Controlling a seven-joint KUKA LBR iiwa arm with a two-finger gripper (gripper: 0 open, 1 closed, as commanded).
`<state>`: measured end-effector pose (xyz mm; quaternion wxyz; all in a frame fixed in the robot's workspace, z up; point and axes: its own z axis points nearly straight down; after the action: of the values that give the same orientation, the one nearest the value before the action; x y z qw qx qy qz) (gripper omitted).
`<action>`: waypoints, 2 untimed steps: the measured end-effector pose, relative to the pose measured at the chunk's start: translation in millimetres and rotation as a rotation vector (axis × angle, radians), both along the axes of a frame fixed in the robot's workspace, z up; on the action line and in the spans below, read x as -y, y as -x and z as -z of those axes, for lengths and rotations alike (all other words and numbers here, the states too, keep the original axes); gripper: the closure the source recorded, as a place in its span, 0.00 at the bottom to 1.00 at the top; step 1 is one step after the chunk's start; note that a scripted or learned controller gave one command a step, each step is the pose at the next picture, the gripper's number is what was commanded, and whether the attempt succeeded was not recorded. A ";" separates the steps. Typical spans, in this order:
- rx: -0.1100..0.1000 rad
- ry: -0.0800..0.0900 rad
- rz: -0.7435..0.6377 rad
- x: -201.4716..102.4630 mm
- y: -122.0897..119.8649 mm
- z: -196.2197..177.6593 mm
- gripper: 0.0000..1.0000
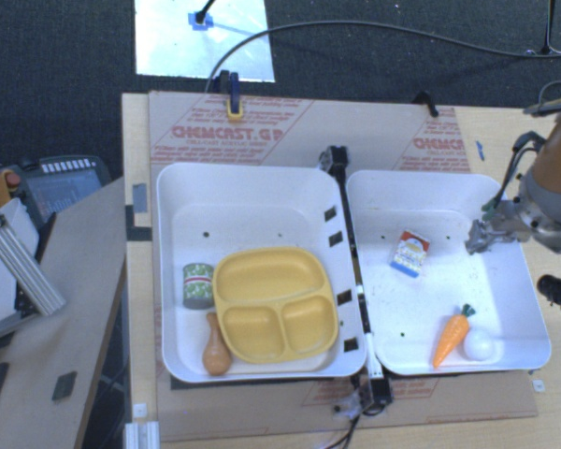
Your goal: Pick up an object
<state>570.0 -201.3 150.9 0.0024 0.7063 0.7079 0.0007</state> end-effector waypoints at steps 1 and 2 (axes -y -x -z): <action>0.002 0.000 -0.002 -1.5 0.8 -64.1 1.00; 0.000 -0.001 -0.002 -1.2 -0.4 -91.1 1.00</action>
<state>570.4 -200.2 242.0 0.0022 0.7055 0.7087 0.0010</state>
